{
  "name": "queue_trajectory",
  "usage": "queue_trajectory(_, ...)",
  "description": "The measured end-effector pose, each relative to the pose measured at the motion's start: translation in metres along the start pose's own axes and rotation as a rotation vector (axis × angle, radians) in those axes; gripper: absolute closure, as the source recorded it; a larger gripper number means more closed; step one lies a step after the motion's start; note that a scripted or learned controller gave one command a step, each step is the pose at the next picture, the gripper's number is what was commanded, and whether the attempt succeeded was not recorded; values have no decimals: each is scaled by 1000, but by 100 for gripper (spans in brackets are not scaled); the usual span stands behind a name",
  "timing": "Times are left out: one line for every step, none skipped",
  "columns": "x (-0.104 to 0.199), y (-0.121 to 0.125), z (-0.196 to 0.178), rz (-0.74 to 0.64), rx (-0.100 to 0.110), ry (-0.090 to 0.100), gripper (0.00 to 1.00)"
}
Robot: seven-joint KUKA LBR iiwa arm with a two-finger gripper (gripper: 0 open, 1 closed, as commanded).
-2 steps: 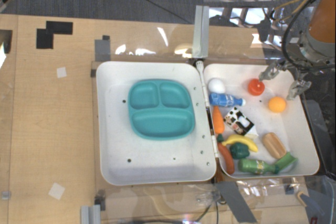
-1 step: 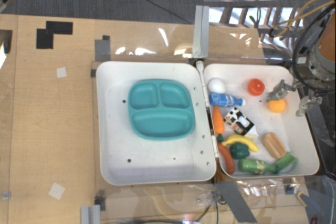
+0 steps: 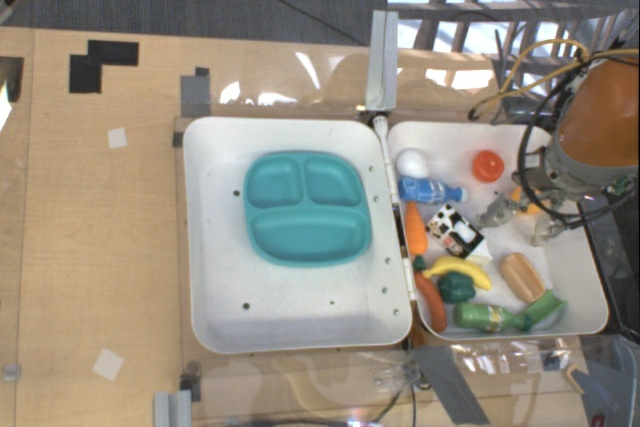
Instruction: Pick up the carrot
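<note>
While the grey arm with its orange band [image 3: 600, 120] hangs over the right-hand shallow white bin [image 3: 590, 315], the gripper [image 3: 525, 217] sits above bare bin floor near that bin's middle, and its metal fingers [image 3: 497, 213] look spread apart with nothing between them. The slim orange carrot [image 3: 415, 228] lies lengthwise against the bin's left wall, just beside a black-and-white patterned block [image 3: 455, 231] and below a blue plastic bottle [image 3: 428, 190]; a yellow banana [image 3: 458, 270] and a red pepper-like piece [image 3: 431, 300] lie just past its lower end. A white egg-shaped ball [image 3: 411, 162], a small red-orange round piece [image 3: 488, 166], a tan bread-like roll [image 3: 521, 276] and a green vegetable [image 3: 505, 317] also sit in this bin, while the left-hand white bin [image 3: 210, 245] carries a teal divided tray [image 3: 305, 208]. This looks like the approach step, the carrot not yet touched. The next move, I judge, calls for travelling left across the patterned block, aligning the fingers across the carrot's narrow width, and descending in the tight space by the wall without snagging the neighbours.
</note>
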State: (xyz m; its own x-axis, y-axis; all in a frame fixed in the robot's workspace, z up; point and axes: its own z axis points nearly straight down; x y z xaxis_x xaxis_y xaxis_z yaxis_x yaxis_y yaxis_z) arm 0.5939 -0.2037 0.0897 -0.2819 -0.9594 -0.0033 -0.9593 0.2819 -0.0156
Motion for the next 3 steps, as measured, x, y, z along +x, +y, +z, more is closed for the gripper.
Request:
queue_trajectory(-14,-37,2,159,-4,-1,0)
queue_trajectory(-17,-40,-12,160,6,-6,100)
queue_trajectory(-145,12,-144,195,5,-7,100)
